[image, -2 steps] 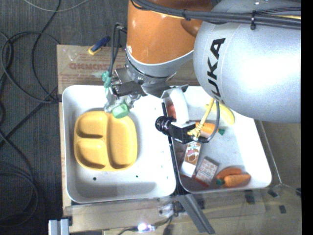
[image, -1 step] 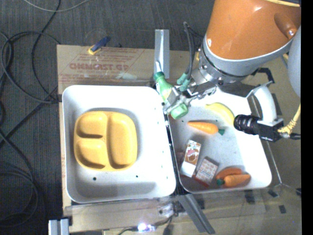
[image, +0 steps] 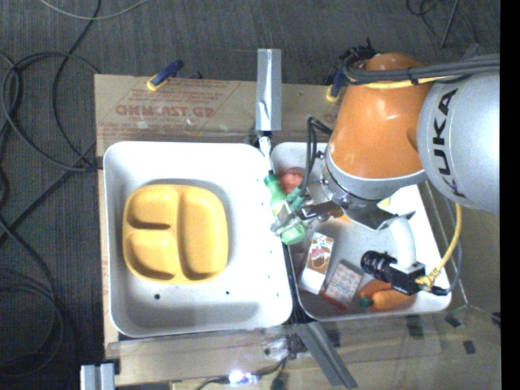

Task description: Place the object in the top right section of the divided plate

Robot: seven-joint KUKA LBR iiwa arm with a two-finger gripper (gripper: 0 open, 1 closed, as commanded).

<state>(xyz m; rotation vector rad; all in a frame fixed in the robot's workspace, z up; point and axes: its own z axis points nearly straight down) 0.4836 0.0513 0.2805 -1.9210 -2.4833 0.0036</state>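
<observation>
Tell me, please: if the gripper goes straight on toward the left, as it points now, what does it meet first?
Probably the green object at the gripper, near the raised rims between the two bins. Beyond lies the left bin with the yellow divided plate. Depth is unclear.

I see the yellow divided plate (image: 175, 232) lying flat in the left bin, three sections facing up. A green bottle-like object (image: 286, 208) sits tilted over the ridge between the two bins, just right of the plate.

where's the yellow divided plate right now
The yellow divided plate lies in the left white bin, toward its left side, apart from the gripper at the bins' shared edge.
</observation>
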